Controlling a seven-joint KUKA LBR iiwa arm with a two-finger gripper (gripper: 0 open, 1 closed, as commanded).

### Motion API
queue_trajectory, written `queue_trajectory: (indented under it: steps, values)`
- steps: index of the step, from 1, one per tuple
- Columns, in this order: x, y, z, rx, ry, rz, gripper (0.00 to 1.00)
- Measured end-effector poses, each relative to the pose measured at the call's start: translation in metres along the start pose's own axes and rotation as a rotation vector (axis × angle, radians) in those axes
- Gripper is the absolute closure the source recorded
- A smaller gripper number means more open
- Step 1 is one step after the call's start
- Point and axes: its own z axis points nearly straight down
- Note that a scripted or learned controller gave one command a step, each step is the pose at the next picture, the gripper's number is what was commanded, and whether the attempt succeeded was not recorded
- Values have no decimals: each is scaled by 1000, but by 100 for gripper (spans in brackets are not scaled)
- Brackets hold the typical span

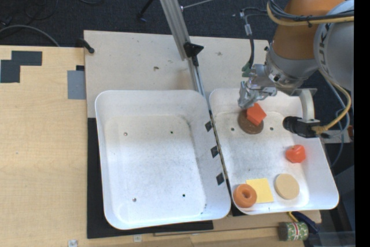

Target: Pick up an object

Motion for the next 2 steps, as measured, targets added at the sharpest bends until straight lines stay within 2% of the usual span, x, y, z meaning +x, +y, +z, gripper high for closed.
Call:
queue_trajectory:
  steps: [1, 2]
  values:
    - [54, 11, -4, 0, 0, 0, 100]
    - [98, 23, 16, 2, -1, 2, 100]
